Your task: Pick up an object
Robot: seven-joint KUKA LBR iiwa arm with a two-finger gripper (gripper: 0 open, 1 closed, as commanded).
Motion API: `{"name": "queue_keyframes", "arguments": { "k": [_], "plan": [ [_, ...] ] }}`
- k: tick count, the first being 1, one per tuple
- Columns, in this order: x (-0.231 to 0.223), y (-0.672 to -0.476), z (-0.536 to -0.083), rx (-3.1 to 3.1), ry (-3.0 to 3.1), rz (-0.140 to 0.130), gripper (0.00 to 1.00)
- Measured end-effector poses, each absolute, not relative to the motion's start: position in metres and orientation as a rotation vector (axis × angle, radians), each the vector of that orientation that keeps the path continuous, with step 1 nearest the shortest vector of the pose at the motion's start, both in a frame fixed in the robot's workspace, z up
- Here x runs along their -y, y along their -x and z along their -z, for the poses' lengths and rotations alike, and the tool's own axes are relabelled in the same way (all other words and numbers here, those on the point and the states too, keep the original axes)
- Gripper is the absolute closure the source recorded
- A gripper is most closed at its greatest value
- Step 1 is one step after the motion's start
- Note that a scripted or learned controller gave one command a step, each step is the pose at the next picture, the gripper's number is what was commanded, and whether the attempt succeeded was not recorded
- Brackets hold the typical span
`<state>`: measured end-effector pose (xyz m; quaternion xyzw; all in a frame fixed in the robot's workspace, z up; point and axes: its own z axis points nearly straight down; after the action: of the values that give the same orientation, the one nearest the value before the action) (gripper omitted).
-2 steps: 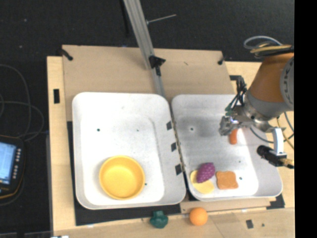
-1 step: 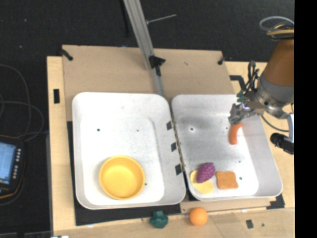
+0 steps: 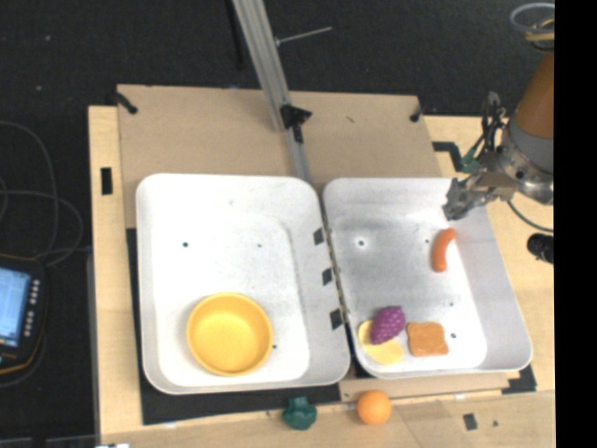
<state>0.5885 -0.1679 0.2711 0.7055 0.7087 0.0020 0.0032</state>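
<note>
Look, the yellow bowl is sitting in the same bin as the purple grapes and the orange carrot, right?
Not quite. The camera view shows the yellow bowl alone in the left bin. The purple grapes and the orange carrot are in the right bin, the one the claw hovers over.

Tan bench [image 3: 270, 129] carries two white bins side by side: left bin [image 3: 168, 213] at 9 o'clock, right bin [image 3: 392, 203] at 3. Orange ball [image 3: 373, 407] and green object [image 3: 299, 413] on bench near 6.
</note>
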Motion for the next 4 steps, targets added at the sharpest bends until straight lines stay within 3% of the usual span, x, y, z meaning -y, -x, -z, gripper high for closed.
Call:
{"name": "queue_keyframes", "arguments": {
  "k": [2,3,4],
  "plan": [
    [0.071,-0.629,-0.266,-2.222,-2.217,-0.001,1.0],
    [0.027,-0.63,-0.259,-2.222,-2.219,0.001,1.0],
    [-0.026,-0.653,-0.257,-2.226,-2.213,-0.003,1.0]
  ]
}}
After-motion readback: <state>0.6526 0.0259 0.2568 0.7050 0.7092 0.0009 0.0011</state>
